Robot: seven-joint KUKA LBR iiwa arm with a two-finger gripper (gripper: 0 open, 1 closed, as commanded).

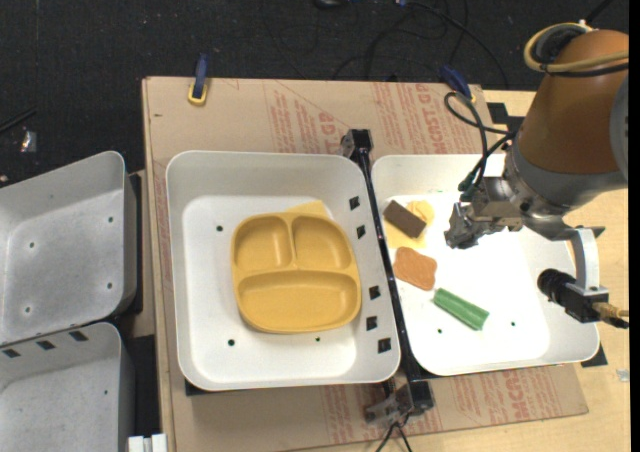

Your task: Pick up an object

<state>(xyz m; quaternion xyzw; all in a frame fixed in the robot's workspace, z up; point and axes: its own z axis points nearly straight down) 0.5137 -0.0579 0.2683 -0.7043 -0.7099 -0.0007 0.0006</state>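
Observation:
The right bin (520,345) holds a brown block (405,217) lying over a yellow piece (424,211) near its far left corner. An orange slab (415,267) lies just below them, and a green stick (460,308) rests toward the front. My gripper (464,231) hovers over the bin's middle, right of the brown block and above the green stick. Nothing shows between its fingers.
The left bin (195,340) holds a yellow divided plate (296,273). A black divider rail (378,270) runs between the two bins. Spare white trays (60,240) lie off the bench at the left. Cardboard (270,110) underlies both bins.

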